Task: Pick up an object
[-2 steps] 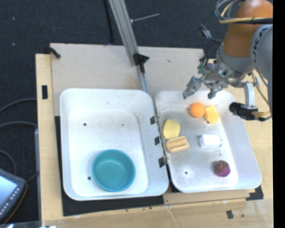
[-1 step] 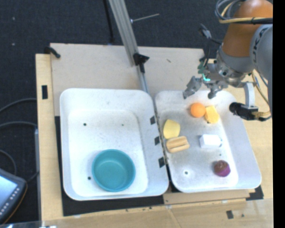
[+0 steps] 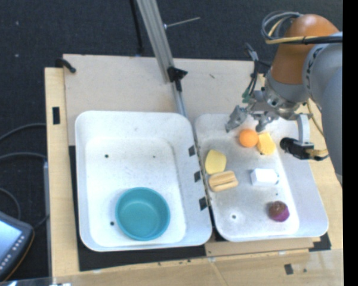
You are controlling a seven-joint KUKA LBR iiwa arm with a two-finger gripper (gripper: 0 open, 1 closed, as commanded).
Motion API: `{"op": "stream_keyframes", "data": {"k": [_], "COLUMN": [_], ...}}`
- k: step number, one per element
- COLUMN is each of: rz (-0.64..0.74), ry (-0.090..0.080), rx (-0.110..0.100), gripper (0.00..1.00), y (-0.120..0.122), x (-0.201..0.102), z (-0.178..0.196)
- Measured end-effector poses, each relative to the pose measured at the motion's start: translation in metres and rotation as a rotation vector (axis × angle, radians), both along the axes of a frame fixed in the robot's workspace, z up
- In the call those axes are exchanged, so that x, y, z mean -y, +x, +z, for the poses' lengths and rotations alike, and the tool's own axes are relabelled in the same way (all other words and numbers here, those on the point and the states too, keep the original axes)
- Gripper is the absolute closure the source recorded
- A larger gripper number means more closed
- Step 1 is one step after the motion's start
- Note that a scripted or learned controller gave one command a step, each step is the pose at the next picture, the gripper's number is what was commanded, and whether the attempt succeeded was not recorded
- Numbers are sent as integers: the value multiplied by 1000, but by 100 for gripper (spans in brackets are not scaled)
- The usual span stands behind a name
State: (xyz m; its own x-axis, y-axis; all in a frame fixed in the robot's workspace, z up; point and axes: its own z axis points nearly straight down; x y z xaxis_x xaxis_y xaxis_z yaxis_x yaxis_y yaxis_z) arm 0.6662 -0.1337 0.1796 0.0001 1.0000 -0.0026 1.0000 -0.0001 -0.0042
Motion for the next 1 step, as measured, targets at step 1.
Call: {"op": "stream_keyframes", "data": {"k": [1], "rz": [1], "ry": [-2], "rx": [16], "gripper": [0], "y": [-3], "x": [2], "z": [-52]}}
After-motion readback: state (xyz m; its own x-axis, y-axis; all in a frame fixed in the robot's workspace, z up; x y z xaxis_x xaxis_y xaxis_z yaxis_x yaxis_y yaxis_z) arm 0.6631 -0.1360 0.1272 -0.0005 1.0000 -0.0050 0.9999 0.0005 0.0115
